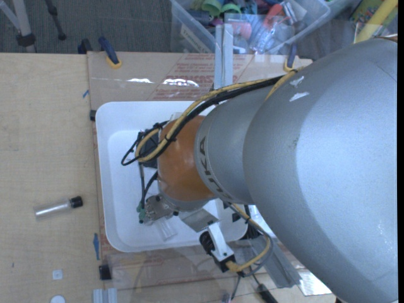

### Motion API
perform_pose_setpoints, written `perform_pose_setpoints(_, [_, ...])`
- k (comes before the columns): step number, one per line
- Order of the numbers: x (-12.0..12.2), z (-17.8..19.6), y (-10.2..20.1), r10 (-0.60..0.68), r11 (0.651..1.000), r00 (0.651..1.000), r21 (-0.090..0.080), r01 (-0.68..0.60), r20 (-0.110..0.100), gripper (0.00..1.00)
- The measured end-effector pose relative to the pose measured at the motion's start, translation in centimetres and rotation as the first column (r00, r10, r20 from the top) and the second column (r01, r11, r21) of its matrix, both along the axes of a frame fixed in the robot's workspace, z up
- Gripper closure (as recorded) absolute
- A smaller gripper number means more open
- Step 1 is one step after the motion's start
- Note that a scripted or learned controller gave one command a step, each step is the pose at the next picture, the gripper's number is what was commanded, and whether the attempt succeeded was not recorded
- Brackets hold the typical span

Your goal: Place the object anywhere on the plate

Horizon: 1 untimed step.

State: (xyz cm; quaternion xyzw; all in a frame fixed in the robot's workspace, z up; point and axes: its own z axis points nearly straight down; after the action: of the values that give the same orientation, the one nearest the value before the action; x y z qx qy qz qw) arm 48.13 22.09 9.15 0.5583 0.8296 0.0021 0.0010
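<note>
The grey arm with its orange band [183,169] reaches in from the right and covers most of the white bin [117,169]. My gripper [161,225] hangs below the wrist, low over the bin's near part, and the wrist and black cables largely hide it. Only a small pale piece shows under it against the white floor, and I cannot make out whether anything is in its grasp. The arm's bulk hides whatever lies in the bin beneath and to the right of it.
A clear tube with a black cap [60,206] lies on the wooden bench left of the bin. A clear box of coloured toys [252,11] stands at the back. A blue clamp [111,53] sits on the back left corner of the sheet under the bin.
</note>
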Motion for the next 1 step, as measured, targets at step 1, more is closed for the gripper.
perform_pose_setpoints(1, [-0.24,4.51,-0.63,0.478,0.878,0.878,-0.002,-0.478,-0.003,1.0])
